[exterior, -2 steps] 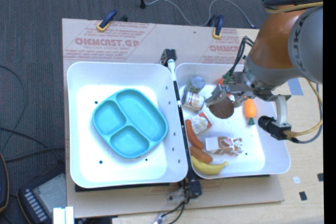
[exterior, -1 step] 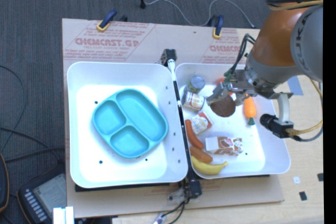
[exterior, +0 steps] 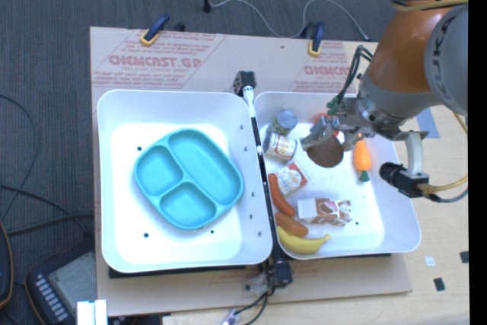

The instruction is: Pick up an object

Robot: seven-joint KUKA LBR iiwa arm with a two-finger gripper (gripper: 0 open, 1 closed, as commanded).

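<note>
The right bin (exterior: 396,228) holds several toy foods. My gripper (exterior: 323,135) hangs over its upper middle, right above a round brown object (exterior: 328,156) that partly shows beneath it; contact between them is hidden. Just right of it lies an orange carrot (exterior: 362,156). To the left are a small grey-topped can (exterior: 285,120), a jar with a yellow label (exterior: 280,146) and a white packet (exterior: 291,180). Lower down lie a red sausage (exterior: 279,196), a banana (exterior: 303,242) and a white and brown box (exterior: 325,211).
The left bin (exterior: 122,118) holds a blue divided plate (exterior: 188,177). A black bar (exterior: 255,141) runs between the bins. The grey and orange arm (exterior: 411,65) covers the right bin's upper right corner. Clamps (exterior: 315,39) and cables sit at the board's back edge.
</note>
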